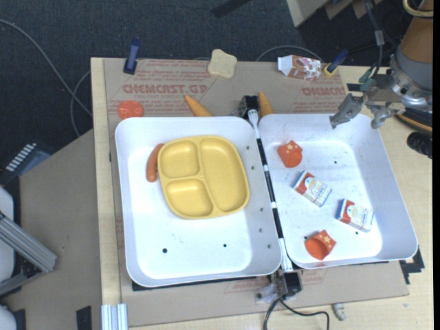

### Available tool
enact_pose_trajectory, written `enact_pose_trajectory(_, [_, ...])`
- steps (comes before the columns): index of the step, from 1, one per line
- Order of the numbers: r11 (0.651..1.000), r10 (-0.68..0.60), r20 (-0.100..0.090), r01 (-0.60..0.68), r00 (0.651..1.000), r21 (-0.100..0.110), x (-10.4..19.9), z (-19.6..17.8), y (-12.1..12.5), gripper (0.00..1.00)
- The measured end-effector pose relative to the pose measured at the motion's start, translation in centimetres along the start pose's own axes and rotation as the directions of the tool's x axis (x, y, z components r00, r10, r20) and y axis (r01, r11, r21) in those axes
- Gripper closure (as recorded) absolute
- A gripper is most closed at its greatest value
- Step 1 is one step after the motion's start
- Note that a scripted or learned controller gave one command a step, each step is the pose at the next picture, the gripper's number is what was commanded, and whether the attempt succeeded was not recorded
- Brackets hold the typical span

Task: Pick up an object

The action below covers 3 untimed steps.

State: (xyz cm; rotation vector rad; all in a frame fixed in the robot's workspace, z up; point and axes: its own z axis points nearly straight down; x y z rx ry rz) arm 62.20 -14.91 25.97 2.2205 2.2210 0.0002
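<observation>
Gripper (pixel 362 113) hangs over the far rim of the right bin (pixel 395 205), fingers spread apart, nothing between them. Arm comes in from the right, wrist high.

Candidates all lie in the right bin: a red piece (pixel 290 153) near the far left corner, a small carton (pixel 311 188) mid-floor, a second carton (pixel 355 214) nearer the right wall, another red piece (pixel 319 245) by the near rim. All well apart from one another — good, no crowding.

We judge the approach is only beginning; no object chosen yet that we can read. Nearest to the gripper is the far red piece. The mid-floor carton looks the safer grasp to us: flat sides, free of walls.

To do it well, we would centre above the carton, turn the fingers across its short side, descend straight — then close only at the floor.

The left bin (pixel 137 246) holds a yellow tray (pixel 203 177) and a sausage (pixel 152 163) beside it; leave those.
</observation>
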Motion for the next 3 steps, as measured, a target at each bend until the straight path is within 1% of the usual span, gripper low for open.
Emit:
enact_pose_trajectory(1, [1.000,-0.001,-0.002,0.001,1.000,0.003,5.8,9.7,-0.6,0.00])
enact_pose_trajectory(2, [1.000,0.000,0.000,0.000,1.000,0.001,5.1,17.5,3.2,0.00])
enact_pose_trajectory(3, [1.000,-0.001,0.000,0.001,1.000,-0.003,5.2,16.3,3.4,1.00])
